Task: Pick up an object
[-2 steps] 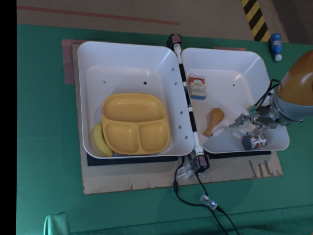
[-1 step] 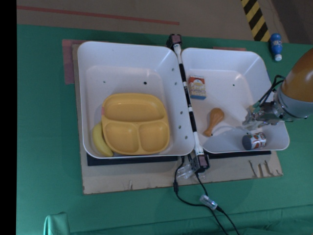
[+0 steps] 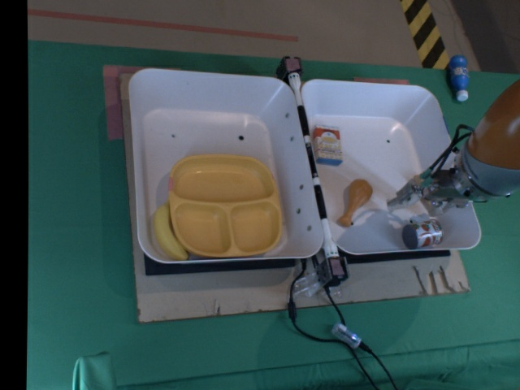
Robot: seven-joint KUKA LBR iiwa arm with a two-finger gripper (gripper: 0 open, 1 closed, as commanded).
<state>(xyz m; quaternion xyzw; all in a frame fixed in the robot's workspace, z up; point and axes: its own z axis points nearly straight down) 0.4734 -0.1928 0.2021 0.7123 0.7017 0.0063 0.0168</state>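
**Camera view: claw over right bin, can closest**

Claw (image 3: 409, 194) sits low near the right white bin's (image 3: 422, 104) near-right corner; can't tell how far open, nothing seen in it. Small grey cylindrical can (image 3: 422, 234) lies on its side just beside, toward the near edge. Tan wooden pin-shaped object (image 3: 355, 201) lies leftward, long axis slanted.

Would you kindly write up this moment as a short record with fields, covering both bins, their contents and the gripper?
left bin: yellow divided tray; banana at the tray's left edge
right bin: small box near the divider; brown drumstick toy in the middle; small can on its side at the near right corner
gripper: low over the right bin, right of the drumstick toy, above the can; nothing seen in it
bench: green cover; blue bottle at the far right
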